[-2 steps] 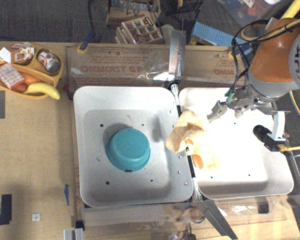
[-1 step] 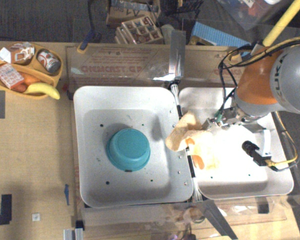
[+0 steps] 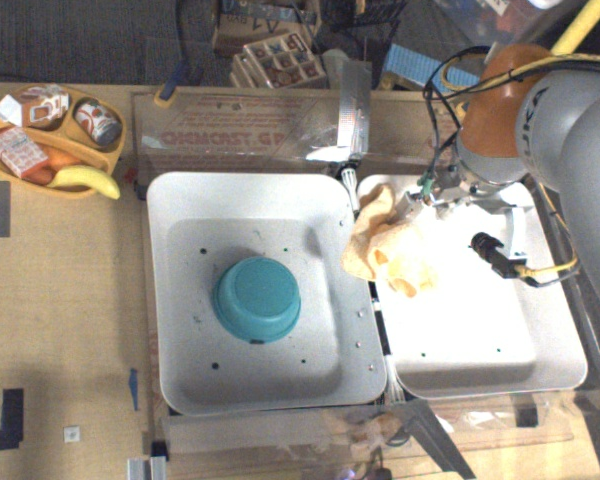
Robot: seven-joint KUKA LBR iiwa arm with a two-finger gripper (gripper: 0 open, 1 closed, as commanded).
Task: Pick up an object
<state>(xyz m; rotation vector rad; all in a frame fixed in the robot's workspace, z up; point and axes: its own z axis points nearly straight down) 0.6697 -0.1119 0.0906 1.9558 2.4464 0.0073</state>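
Observation:
A teal bowl (image 3: 259, 298) lies upside down in the middle of the left bin (image 3: 180, 218). A crumpled pale yellow cloth (image 3: 385, 248) drapes over the left rim of the right bin (image 3: 500, 358), partly across the divider between the bins. My gripper (image 3: 421, 196) hangs low at the back of the right bin, right at the cloth's upper right edge. The grey wrist and orange band (image 3: 495, 118) sit above and to its right. I cannot make out whether it touches the cloth.
A yellow tray (image 3: 40, 163) with a banana and snack packs sits on the bench at the far left. A cardboard strip under clear plastic (image 3: 240, 133) runs behind the left bin. Black cables (image 3: 500, 253) hang from the wrist over the right bin.

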